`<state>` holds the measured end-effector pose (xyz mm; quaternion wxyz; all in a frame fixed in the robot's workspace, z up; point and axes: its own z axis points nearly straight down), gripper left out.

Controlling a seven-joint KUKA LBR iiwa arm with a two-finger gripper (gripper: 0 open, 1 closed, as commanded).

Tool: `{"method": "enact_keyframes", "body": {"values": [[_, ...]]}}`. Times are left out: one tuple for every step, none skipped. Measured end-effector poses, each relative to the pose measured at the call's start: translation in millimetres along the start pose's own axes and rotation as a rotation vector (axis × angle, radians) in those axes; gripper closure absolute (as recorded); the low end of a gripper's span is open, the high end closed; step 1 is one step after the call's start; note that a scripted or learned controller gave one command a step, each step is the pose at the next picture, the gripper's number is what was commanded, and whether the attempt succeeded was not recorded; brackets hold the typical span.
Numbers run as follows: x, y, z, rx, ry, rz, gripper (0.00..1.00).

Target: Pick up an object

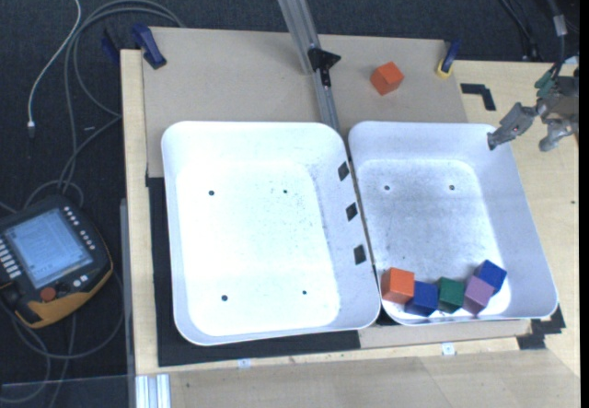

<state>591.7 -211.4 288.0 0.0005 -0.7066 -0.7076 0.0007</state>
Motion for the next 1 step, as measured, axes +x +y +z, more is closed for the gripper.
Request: {"method": "enact_keyframes", "body": {"values": [[-1.5,72.5,64.3,-0.002,-0.001,-0.003,0.0]]}}
